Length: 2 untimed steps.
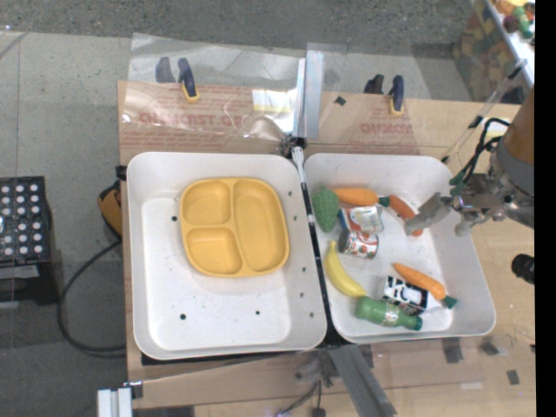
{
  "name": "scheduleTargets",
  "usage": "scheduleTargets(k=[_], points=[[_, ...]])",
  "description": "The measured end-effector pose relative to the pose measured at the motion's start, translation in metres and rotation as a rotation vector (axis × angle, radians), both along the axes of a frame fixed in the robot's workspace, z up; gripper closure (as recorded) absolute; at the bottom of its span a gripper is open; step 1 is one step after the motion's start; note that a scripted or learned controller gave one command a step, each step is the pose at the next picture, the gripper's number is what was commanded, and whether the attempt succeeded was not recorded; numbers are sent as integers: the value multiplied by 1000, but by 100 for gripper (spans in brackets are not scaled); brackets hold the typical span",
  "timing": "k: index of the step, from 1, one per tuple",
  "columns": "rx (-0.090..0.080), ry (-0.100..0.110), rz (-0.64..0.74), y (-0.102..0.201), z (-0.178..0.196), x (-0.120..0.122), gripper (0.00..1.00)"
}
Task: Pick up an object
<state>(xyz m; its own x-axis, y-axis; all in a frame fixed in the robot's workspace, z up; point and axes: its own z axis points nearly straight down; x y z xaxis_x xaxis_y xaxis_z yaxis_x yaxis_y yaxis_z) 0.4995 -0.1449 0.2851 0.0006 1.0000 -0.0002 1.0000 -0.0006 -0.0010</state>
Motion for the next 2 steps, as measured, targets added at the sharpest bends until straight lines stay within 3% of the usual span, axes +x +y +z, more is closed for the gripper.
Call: scheduleTargets(k=[1, 2], points=[[1, 3, 153, -54, -124, -21, 0], [-8, -22, 180, -40, -170, -14, 0]])
